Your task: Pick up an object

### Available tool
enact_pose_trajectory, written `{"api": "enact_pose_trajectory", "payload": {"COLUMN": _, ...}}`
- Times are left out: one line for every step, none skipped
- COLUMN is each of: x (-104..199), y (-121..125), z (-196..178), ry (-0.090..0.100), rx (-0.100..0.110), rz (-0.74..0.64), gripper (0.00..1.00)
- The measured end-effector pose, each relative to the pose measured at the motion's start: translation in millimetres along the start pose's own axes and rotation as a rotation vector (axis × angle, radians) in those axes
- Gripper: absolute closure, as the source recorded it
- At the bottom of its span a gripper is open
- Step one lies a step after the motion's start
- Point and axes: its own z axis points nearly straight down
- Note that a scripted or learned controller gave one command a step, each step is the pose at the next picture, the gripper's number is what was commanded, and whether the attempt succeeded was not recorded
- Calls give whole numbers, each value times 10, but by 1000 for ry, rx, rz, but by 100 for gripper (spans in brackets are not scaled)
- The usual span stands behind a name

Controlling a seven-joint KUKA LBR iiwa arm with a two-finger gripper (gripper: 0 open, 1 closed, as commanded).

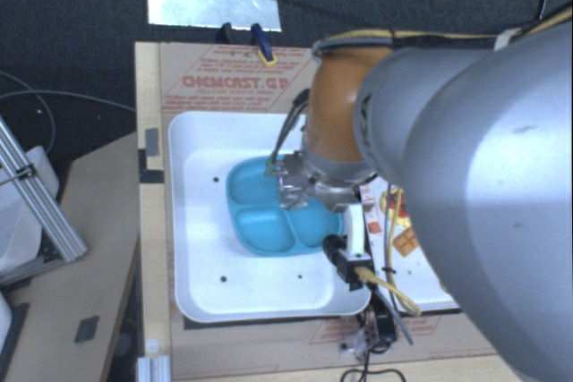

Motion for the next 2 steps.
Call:
{"api": "enact_pose_trajectory", "payload": {"x": 226, "y": -548, "z": -232, "ry": 1, "rx": 1, "rz": 1, "gripper": 100}}
{"api": "enact_pose_trajectory", "payload": {"x": -293, "y": 344, "z": 325, "ry": -5, "rx": -1, "rz": 13, "gripper": 100}}
